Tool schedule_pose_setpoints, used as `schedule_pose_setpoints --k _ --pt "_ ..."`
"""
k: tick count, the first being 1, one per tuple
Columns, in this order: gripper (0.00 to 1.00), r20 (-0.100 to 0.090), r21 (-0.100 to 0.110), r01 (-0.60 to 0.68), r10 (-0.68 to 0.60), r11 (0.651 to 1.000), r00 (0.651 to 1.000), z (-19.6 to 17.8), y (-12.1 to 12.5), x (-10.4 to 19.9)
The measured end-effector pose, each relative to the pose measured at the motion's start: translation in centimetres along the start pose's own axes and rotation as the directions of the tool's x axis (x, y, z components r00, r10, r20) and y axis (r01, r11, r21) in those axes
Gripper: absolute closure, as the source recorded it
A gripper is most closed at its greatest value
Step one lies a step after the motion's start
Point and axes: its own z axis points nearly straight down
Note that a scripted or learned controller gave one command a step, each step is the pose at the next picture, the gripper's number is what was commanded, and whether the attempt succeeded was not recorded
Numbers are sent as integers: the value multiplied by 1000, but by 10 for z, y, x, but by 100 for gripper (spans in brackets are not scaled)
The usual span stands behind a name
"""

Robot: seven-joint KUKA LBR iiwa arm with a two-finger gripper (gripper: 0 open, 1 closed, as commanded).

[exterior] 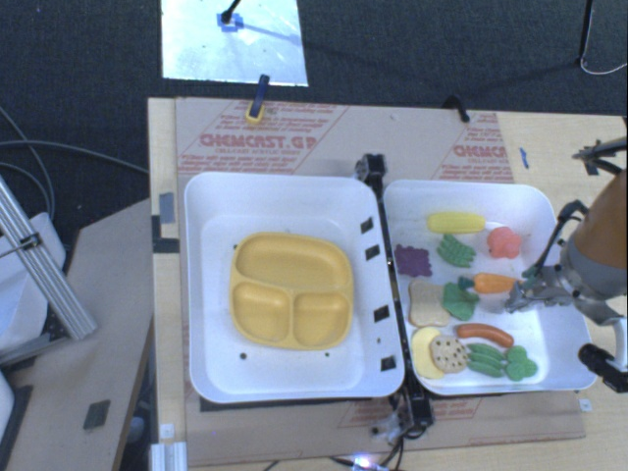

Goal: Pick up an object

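On the bench, the right bin [538, 204] is entered by the gripper [520, 297] beside a toy carrot [494, 284]; its finger spread cannot be told.

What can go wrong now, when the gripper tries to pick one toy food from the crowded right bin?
The gripper sits beside the carrot, with the sausage and a green vegetable close by. It may push neighbours or catch two items. It is also close to the right bin wall, so it might bump the rim.
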Motion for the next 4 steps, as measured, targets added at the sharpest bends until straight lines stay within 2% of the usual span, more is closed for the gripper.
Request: schedule_pose_setpoints --k 3,4 --pt "100 1 -7 0 0 1000 1000 -31 3 0" --pt "100 -8 15 -2 2 1000 1000 16 -25 22"
